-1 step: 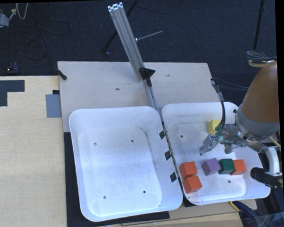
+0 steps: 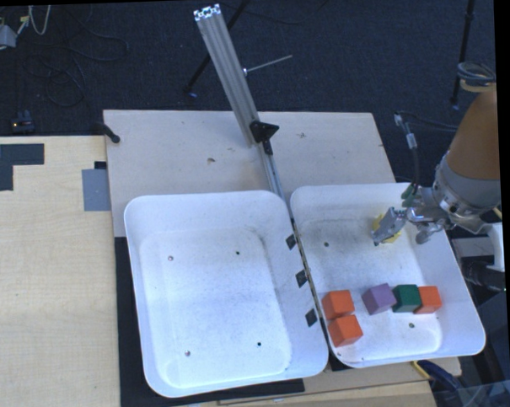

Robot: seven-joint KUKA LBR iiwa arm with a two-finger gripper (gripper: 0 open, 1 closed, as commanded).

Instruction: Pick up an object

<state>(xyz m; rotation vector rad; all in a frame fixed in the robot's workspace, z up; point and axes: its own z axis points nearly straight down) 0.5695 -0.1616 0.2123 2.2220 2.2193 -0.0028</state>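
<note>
The gripper hangs over the upper part of the right bin, with a small yellow object at its fingertips; whether it is clamped on that object or merely touching it cannot be told. Lower in the same bin sit two orange blocks by the left wall, then a purple block, a green block and another orange block in a row. The left bin adjoins it. Both rest on a pale tabletop, with dark carpet behind.
</note>
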